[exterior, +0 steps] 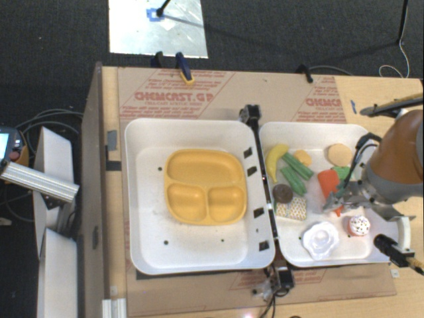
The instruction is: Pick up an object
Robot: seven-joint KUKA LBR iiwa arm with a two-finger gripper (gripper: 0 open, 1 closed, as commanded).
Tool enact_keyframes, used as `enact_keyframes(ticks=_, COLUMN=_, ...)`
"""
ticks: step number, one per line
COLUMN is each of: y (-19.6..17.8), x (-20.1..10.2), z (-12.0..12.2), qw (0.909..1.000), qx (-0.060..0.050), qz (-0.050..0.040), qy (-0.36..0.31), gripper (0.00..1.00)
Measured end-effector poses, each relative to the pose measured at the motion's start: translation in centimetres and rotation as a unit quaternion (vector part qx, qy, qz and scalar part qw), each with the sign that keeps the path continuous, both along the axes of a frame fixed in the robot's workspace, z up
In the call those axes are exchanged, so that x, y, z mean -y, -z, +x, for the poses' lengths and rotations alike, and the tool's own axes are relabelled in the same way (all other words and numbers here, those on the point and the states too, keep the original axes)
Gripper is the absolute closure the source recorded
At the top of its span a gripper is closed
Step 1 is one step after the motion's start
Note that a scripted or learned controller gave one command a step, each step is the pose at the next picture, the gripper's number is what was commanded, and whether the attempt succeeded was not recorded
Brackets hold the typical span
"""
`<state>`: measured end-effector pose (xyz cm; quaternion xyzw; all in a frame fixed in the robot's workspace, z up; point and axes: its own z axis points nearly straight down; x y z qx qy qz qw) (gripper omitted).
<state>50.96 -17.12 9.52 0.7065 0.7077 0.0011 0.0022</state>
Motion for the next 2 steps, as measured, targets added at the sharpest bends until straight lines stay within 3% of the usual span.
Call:
enact_keyframes(ticks=1, y=1.1, x=-9.4, z=2.5, qw=1.0, qx=-0.001, qz=0.002, qy=-0.005, gripper=1.0)
enact_keyframes(ticks=2, y=-9.6, x=-16.2, z=5.9, qw=1.0, qx=0.004, qz=0.0018, qy=-0.006, gripper=1.0)
